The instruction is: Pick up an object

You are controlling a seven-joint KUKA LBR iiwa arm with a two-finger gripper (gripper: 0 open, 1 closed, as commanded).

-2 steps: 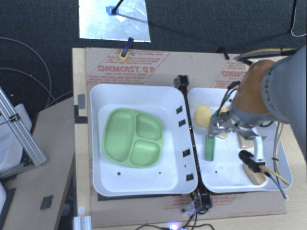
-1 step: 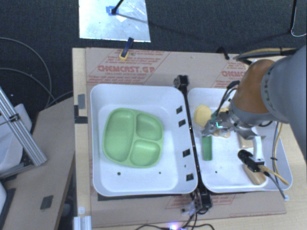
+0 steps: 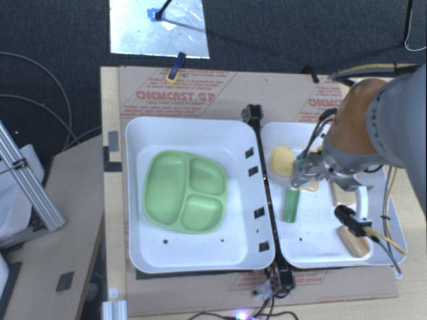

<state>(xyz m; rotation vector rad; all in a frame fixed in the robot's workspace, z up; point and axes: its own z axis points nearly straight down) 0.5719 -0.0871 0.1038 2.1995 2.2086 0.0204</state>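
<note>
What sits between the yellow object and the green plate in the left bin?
From the camera view, the black divider where the two bins meet lies between the yellow object and the green plate, plus bare white floor of the left bin.

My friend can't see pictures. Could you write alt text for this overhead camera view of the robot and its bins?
A grey robot arm reaches from the right, its hand low in the right white bin above a green cylinder and beside a yellow object. A tan object lies near that bin's right corner. The left white bin holds a green divided plate.
</note>
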